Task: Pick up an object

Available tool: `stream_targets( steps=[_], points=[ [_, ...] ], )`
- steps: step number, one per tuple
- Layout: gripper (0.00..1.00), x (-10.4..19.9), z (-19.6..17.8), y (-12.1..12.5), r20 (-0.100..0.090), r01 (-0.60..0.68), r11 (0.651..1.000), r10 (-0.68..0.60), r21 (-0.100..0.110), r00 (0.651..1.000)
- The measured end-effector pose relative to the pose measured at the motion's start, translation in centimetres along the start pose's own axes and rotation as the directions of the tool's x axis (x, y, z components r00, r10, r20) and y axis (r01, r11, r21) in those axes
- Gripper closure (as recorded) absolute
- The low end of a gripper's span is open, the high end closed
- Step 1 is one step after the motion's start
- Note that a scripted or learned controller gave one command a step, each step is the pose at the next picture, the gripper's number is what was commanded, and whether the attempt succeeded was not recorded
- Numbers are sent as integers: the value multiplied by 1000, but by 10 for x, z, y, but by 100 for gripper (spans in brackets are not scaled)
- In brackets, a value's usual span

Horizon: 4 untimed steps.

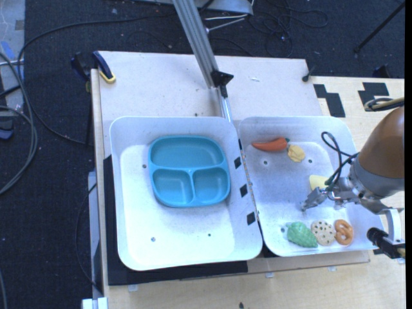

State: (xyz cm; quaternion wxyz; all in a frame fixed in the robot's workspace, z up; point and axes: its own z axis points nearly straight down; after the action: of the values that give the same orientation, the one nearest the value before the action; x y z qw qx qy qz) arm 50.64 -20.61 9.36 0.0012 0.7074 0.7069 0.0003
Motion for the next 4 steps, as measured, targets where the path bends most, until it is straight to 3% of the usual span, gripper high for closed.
stream_targets(
  steps=[1,3,4],
  points=[
    [100,-1,-11,1,3,-2,1000,2,-5,1000],
    [100,-13,-116,5,2,3,1000,-3,-5,1000],
    [100,38,-108,24,-3,9,1000,-9,1,1000]
  ],
)
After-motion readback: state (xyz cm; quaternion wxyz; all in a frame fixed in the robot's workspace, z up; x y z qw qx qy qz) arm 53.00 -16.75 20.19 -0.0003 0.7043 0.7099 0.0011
